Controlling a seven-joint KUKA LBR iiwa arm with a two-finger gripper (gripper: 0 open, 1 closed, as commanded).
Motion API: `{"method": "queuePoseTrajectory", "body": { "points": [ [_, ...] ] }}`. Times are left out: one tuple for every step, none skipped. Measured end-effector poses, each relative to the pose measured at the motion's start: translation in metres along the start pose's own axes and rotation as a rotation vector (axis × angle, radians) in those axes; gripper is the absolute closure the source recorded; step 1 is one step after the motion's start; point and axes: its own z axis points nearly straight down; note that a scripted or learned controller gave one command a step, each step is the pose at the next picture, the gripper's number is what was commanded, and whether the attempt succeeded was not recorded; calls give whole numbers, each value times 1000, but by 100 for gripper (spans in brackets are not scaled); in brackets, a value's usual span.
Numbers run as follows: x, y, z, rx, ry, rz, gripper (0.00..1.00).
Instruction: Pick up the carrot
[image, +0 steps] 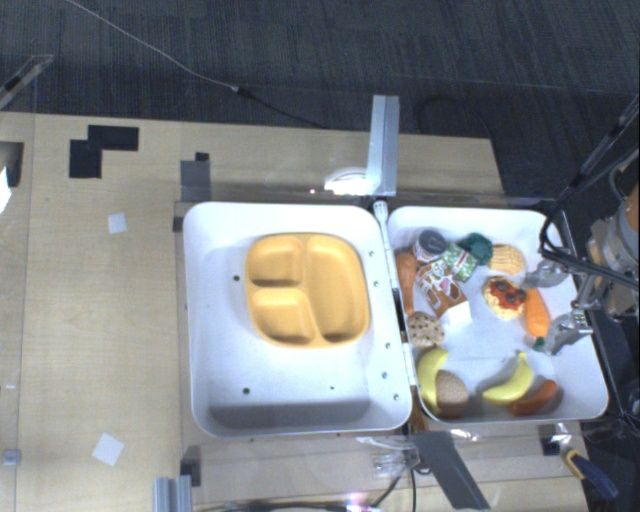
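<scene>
Where fingers straddle: carrot (537, 312), gripper (552, 305).

No legible text, label or number on anything here

The two bins (290, 420) are white. The tray (304, 288) in the left one is yellow like mustard. The carrot (537, 312) is orange. The banana (511, 381) is bright yellow, and the cookie (424, 328) is tan with dark dots. The hot dog (405, 273) is reddish orange. The bench (90, 330) is pale wood with black blocks (100, 147) on it. The floor (300, 50) is dark grey.
</scene>
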Motion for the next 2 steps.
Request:
{"method": "queuePoseTrajectory", "body": {
  "points": [
    [-18, -21, 161, -2, 10, 109, 0],
    [-67, -16, 178, 1, -4, 44, 0]
  ]
}}
